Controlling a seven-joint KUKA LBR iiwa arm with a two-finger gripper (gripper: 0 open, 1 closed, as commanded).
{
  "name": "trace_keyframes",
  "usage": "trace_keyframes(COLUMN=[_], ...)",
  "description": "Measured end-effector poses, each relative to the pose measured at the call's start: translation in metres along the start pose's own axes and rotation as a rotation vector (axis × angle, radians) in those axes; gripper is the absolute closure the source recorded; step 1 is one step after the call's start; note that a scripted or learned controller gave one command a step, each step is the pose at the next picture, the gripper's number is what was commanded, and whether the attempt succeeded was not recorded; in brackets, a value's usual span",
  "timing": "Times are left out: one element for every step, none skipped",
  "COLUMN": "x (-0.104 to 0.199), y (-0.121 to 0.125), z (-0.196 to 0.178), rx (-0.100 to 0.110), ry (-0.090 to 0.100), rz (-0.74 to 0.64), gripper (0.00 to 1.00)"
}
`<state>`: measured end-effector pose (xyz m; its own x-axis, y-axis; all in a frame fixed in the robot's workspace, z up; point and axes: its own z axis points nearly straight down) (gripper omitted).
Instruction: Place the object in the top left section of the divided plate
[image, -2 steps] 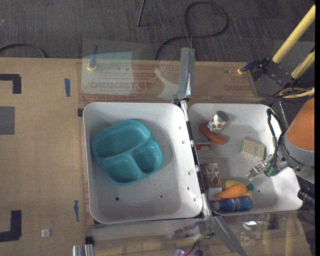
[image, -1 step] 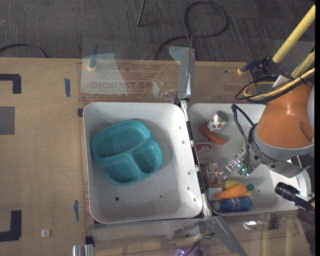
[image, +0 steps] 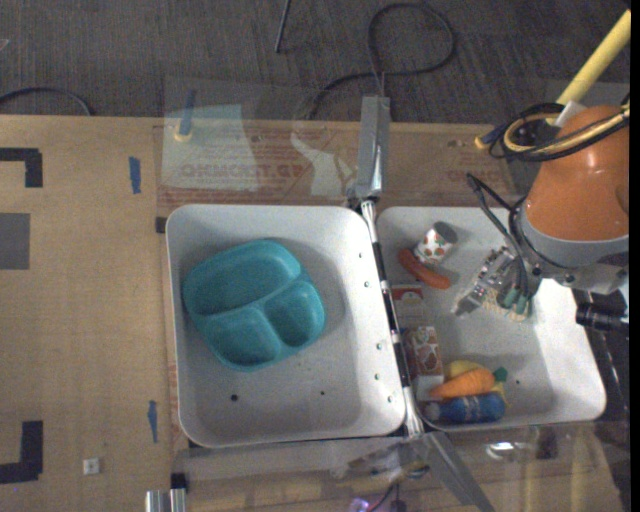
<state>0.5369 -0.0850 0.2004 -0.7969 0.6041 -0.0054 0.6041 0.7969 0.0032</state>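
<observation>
Pick step, nothing lifted yet. Gripper hovers over right bin, far right of divided plate — jaws' state unclear. Candidate objects in that bin: sausage, carrot. Next — descend, grasp one.

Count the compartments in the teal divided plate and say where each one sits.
3. The teal divided plate in the left bin has one large section at the upper left, one at the right, and one at the bottom. None seem hidden.
</observation>
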Motion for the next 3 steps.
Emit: trace_keyframes(x=[-0.024,0.021,0.032], y=[0.02,0.101,0.162], z=[0.004,-0.009,-0.031], rx=[0.0,-0.001,-0.002], ry=[0.0,0.001,0.001], rz=[0.173,0.054,-0.052], gripper=[1.0,1.0,1.0])
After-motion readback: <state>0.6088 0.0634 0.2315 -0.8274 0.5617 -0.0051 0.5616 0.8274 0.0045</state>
